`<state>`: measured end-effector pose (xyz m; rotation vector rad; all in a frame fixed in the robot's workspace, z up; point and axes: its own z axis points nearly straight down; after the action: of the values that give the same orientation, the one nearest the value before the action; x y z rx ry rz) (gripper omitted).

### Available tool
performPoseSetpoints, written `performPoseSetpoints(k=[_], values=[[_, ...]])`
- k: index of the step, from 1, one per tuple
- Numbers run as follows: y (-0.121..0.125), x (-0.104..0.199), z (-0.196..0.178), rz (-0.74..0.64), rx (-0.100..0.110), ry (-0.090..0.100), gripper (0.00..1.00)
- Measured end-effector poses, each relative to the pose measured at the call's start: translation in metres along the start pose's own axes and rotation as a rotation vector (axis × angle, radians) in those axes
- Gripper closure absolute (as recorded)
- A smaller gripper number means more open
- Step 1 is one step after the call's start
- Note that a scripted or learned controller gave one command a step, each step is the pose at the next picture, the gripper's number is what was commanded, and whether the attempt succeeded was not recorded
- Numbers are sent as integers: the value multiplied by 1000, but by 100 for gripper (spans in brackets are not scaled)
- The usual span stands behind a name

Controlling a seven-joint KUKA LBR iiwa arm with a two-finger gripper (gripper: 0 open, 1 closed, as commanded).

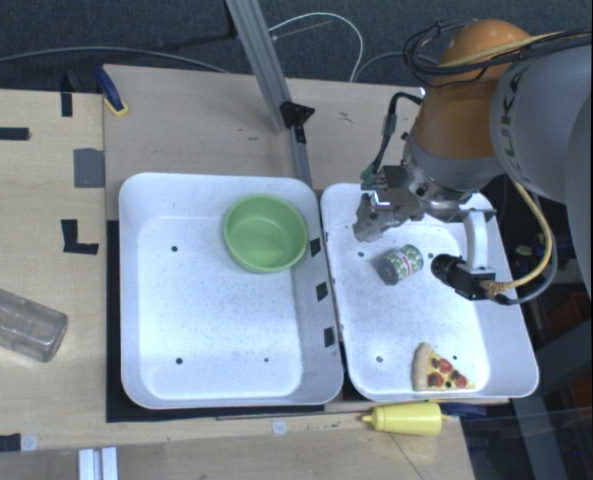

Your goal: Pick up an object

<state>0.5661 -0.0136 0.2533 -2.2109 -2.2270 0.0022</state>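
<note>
- The gripper [371,220] hangs low over the right bin [376,343], near its upper left corner; whether it is released or clenched, I cannot tell.
- A small can [401,264] lies on its side just beside the gripper, apart from it; its green, white and red label is too blurred to read.
- A toy pizza slice [436,369] lies near that bin's lower right.
- A green bowl [265,233] sits in the left bin [176,348].
- A yellow bottle [408,419] lies on the bench below the right bin.

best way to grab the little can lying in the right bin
Take the small green-and-white can across its round middle, from straight above, jaws spanning its narrow width. It lies on its side, tilted, on the right white bin floor, with bare floor around it.
</note>
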Motion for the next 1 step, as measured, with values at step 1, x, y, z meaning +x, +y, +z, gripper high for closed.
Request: performPoseSetpoints(k=[1], values=[[-8, 59, 2, -1, -1, 0, 100]])
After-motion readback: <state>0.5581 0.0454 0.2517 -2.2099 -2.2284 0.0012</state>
